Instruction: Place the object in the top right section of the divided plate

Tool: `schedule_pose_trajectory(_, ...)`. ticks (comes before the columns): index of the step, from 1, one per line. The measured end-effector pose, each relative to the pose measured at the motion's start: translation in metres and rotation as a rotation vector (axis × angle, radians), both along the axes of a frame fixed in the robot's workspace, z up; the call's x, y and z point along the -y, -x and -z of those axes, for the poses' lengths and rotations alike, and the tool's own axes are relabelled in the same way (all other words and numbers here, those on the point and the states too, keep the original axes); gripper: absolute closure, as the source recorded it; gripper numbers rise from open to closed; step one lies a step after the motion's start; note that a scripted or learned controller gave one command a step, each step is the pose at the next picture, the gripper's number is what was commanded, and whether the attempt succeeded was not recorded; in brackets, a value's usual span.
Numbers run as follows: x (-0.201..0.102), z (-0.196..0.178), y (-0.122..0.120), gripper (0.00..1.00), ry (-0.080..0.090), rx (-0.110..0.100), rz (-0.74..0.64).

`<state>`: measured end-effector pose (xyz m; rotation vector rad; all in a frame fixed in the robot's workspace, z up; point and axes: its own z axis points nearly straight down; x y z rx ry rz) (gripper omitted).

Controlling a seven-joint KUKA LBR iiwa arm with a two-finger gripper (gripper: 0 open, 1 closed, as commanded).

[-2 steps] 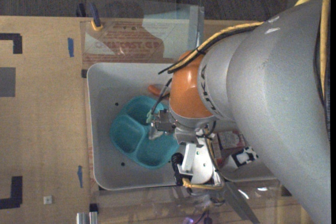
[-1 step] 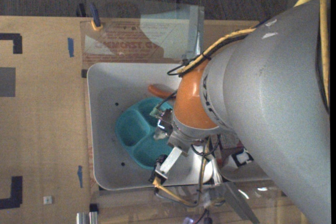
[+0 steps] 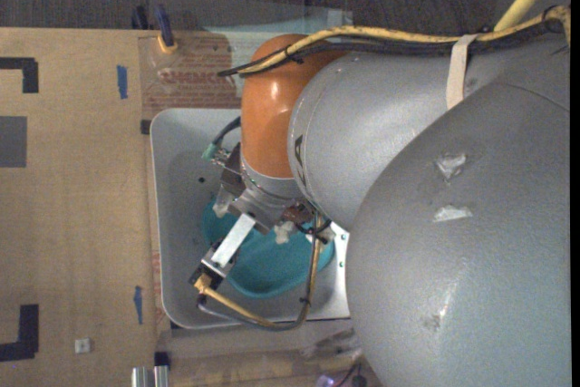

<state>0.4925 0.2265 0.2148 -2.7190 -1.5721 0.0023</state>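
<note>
A teal plate [image 3: 265, 273] lies in the white bin [image 3: 169, 195], towards the bin's near end. Its dividers are hidden under my arm. My gripper [image 3: 270, 226] hangs low over the plate's far edge, below the orange band [image 3: 270, 109] of the wrist. I cannot make out any object at the gripper. The grey arm covers the right part of the bin and of the plate.
Brown cardboard [image 3: 72, 195] with black tape marks and blue tape strips covers the bench left of the bin. A blue clamp [image 3: 164, 19] stands at the cardboard's far edge. The bulky grey arm [image 3: 453, 195] takes up the right half of the view.
</note>
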Motion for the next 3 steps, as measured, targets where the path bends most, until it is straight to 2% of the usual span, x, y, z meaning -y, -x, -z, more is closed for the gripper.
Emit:
schedule_pose_trajectory(1,0.062,0.069,0.014,0.00,0.002,-0.005,0.385)
schedule_pose_trajectory(2,0.045,-0.011,0.014,0.00,0.001,0.000,0.334)
schedule_pose_trajectory(3,0.057,0.099,0.007,0.00,-0.021,0.018,0.533)
